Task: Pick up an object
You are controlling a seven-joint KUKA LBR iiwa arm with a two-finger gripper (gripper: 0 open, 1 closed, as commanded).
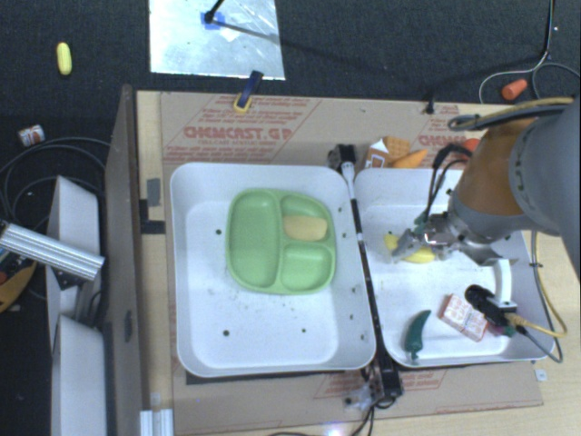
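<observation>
Yellow object [418, 256] near the right bin's [386, 321] left wall sits under my gripper [410, 243]; finger state indeterminate, so grasp needs confirming before lift.

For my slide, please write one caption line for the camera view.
The end effector reaches a yellow object in the right bin; a green divided plate sits in the left bin.

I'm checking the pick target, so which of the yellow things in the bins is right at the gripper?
The yellow object in the right bin, lying right at the gripper. The other yellow piece sits in the green tray in the left bin, far from it.
</observation>
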